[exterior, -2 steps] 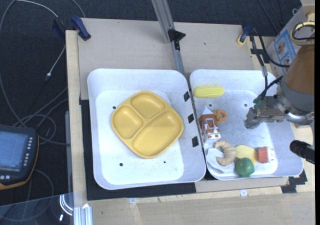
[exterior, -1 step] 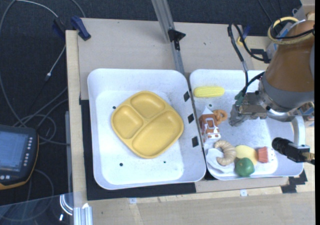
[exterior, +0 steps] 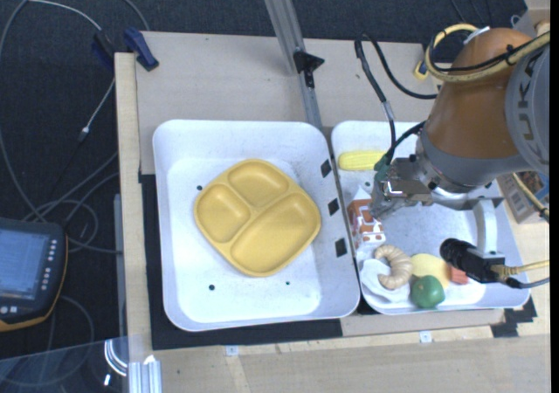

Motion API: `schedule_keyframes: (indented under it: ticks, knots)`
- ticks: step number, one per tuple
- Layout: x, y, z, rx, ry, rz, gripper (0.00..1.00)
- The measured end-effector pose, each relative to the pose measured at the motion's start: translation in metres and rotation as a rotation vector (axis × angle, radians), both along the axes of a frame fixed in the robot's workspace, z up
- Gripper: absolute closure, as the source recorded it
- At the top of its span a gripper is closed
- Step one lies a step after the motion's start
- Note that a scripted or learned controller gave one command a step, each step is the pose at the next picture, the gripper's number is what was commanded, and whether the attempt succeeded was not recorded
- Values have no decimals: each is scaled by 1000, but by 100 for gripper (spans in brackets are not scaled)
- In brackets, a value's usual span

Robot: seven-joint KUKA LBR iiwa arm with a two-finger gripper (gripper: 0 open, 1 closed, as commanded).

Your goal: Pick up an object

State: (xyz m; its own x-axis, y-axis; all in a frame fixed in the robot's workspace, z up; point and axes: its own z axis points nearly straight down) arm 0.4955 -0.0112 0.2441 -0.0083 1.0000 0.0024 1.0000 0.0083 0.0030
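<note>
One view, overhead camera: you look down on the left bin (exterior: 166,208) and the right bin (exterior: 437,221), side by side.
Left bin: a yellow divided plate (exterior: 258,217) lies in its middle, nothing else near it.
Right bin: a corn cob (exterior: 360,160) at the far left corner; an orange-and-white box (exterior: 367,218) against the left wall; a white dish (exterior: 374,282) at the near edge carrying a tan pastry (exterior: 395,265), a yellow fruit (exterior: 425,265) and a green fruit (exterior: 427,292).
Arm: the gripper (exterior: 387,189) hangs over the right bin's left side, between corn cob and box, just beside the box's far end.
Tool state: you cannot tell from this angle whether it is open or closed; nothing is seen held.
Step in hand: judged as the approach, with the box the likeliest target; no pick made yet.
Next move: you would want it centred over the box, clear of the bin wall, before it lowers and closes.
Writing: the box carries print too small to read; letters on the arm's grey shell are cut by the frame edge.
</note>
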Motion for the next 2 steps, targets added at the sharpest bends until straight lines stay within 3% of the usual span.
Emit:
schedule_keyframes:
  ticks: [2]
  knots:
    - [-2, 100, -11, 0, 8, -2, 100]
